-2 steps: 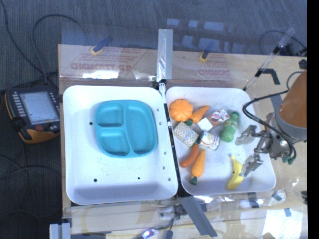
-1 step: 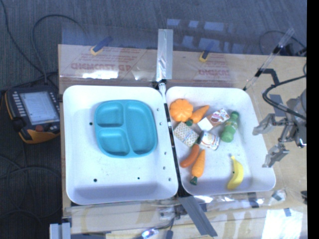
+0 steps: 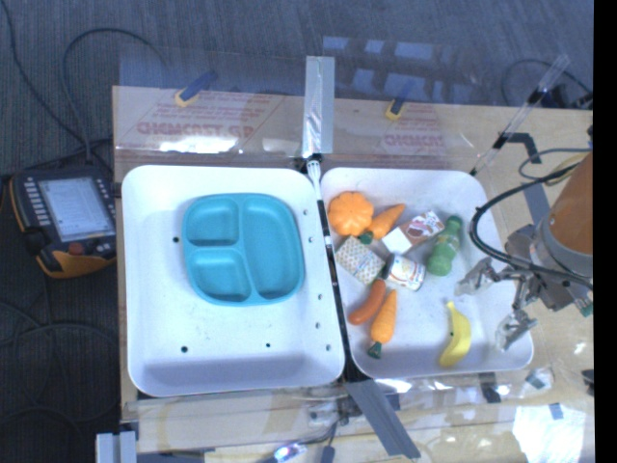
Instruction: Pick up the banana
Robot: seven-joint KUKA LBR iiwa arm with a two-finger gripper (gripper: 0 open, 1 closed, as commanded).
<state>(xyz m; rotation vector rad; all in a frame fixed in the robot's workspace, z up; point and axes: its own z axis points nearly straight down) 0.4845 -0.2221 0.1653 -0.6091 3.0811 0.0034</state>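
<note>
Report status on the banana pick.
Gripper open at right bin's right edge, holding nothing. Banana lies apart from the food pile, just left of the fingers. Nothing in the way.

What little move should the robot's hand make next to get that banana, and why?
Probably slide left a little, over the banana. The hand sits at the right bin's right edge, beside the banana rather than above it, and the banana lies apart from the other food.

The banana [image 3: 456,337] lies in the right bin [image 3: 415,367] at five o'clock; the open gripper [image 3: 497,303] hovers just beside it, toward three o'clock
</note>
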